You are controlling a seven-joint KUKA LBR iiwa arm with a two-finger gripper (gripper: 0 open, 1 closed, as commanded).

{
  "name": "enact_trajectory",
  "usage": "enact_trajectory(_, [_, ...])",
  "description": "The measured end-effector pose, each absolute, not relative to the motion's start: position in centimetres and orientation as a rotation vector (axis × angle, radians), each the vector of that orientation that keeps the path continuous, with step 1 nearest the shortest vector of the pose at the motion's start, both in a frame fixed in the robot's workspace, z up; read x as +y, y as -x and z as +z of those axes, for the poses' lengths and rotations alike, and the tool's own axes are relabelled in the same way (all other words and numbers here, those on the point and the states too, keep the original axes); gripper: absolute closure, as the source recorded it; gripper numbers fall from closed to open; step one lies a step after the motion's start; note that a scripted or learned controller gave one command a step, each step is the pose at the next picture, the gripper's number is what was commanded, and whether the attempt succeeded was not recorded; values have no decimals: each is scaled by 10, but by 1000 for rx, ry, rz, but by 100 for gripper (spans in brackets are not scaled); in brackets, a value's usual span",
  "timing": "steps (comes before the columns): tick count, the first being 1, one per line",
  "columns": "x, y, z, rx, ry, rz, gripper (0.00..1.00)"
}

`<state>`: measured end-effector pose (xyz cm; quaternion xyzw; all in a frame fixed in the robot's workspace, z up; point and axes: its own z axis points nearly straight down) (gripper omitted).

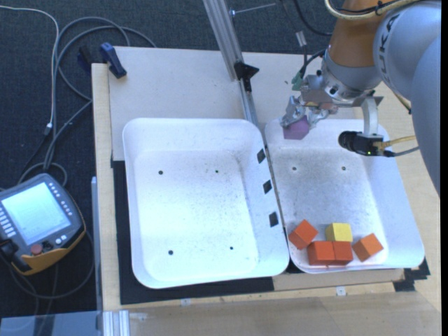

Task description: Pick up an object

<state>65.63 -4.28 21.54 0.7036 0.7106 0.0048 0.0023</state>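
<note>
You have two bins side by side on the bench point(175, 82); the left bin point(140, 187) sits beside the right bin point(392, 208), their inner rims touching. Along the right bin's near edge lies a cluster of five blocks point(334, 243), packed close together; at its far left corner a single block point(296, 128) sits between the fingers of the gripper point(302, 115). Off the bench to your left rests a pendant point(38, 219); a clamp point(112, 59) sits at the bench's far left corner.

The arm point(392, 33) runs off the top and right edges. The gripper point(302, 117) covers the top of a purple block point(297, 129) (its shape unclear). The pendant point(35, 222) is cut by the left edge.
</note>
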Motion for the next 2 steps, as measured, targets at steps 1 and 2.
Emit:
enact_trajectory(1, [30, -661, 199, 2232, -2214, 3, 100])
enact_trajectory(2, [24, -662, 200, 2222, -2219, 0, 0])
